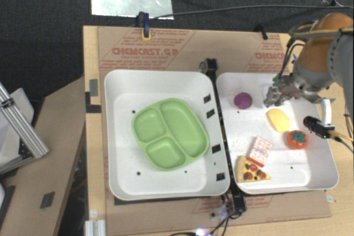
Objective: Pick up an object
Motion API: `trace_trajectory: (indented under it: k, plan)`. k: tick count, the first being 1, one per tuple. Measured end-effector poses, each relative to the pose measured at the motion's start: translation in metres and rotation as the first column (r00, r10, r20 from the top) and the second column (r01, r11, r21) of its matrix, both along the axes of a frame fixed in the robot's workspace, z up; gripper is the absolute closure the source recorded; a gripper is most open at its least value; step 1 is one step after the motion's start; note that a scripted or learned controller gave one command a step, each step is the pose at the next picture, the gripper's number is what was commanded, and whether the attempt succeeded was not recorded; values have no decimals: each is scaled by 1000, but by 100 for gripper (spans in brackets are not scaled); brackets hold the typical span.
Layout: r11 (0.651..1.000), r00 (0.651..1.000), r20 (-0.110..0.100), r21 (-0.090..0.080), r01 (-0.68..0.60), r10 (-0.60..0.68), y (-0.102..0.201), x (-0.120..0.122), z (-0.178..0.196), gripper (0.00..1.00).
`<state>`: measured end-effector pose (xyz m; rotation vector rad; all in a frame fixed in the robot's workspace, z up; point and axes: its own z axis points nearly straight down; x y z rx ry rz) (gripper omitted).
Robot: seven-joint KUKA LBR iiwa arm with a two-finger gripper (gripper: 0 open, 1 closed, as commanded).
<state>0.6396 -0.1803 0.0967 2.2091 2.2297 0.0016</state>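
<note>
From the overhead camera, the arm comes in from the right and the gripper (275,95) sits low over the far part of the right bin (321,177), its tip between the purple ball (242,100) and the yellow lemon-shaped piece (278,119). Whether it is open or closed, I cannot tell from this angle; nothing shows clamped in it. My read is that it is lining up on a target, and the lemon piece, just beside and below the tip, looks the likeliest pick, though the ball is also close.

The right bin holds all the loose items. The ball lies near the far left corner. The lemon piece is toward the middle, with an orange-red tomato-like toy (296,139) just to its right, near the right edge. A small red-and-white carton (259,151) lies tilted toward the near side, and a pizza slice toy (251,171) lies just past it by the near left corner, touching or nearly so.

The left bin (119,85) carries one thing: a green divided plate (170,133), set at a slant in the middle, its three compartments bare. It looks too flat and wide for an easy pinch.
</note>
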Motion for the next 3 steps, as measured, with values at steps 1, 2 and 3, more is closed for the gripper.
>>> trace_trajectory:
  k: [1,2,3]
  plan:
    - [1000,1000,4,-1,8,-8,-4,-7,51,100]
    - [1000,1000,6,-1,4,-4,-1,0,115,100]
    - [1000,1000,2,0,4,-4,-2,1,132,100]
